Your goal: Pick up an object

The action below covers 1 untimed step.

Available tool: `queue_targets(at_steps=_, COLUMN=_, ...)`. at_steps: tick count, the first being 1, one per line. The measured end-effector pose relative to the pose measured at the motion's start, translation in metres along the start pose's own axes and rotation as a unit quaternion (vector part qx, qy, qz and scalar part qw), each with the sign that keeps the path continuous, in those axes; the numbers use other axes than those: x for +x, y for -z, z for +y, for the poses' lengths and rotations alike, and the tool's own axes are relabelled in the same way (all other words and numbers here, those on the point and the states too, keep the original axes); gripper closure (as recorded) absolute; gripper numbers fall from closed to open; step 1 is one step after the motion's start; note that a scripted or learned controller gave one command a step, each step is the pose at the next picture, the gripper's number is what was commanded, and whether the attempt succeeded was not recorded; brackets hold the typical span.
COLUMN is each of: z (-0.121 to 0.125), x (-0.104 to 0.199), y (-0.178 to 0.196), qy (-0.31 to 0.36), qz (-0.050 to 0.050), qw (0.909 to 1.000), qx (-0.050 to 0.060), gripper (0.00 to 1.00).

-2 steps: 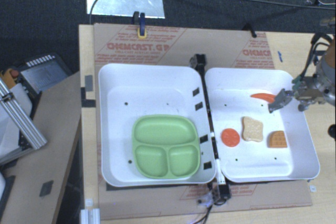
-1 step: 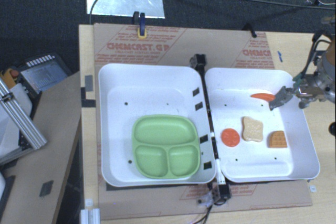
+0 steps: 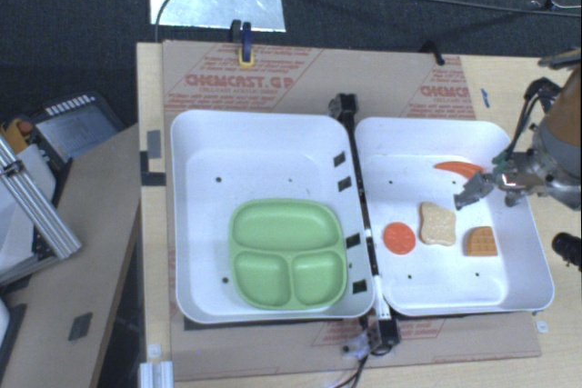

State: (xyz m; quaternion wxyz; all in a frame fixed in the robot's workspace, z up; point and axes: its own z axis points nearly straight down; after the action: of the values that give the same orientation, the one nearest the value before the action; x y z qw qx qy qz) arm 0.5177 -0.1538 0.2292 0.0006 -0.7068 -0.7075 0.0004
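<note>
Two white bins (image 3: 273,127) on brown board (image 3: 300,73), dark carpet (image 3: 73,4), gripper (image 3: 473,193) jaws unclear.

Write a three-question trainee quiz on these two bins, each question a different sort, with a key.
1. True or false: the green three-compartment plastic plate lies in the right white bin.
2. Which item lies nearest the divider between the bins? A) round red-orange disc B) tan bread-slice toy C) brown waffle-like square
3. Fill in: the gripper hovers just below the long ____ curved piece.

Key: 1 false, it lies in the left white bin; 2 A; 3 orange.
</note>
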Motion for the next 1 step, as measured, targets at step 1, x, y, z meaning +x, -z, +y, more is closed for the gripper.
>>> queue_targets(at_steps=1, z=0.001, x=-0.0023, y=-0.0418, qy=0.0, qz=0.0, qw=1.0, qx=0.0, gripper=0.0)
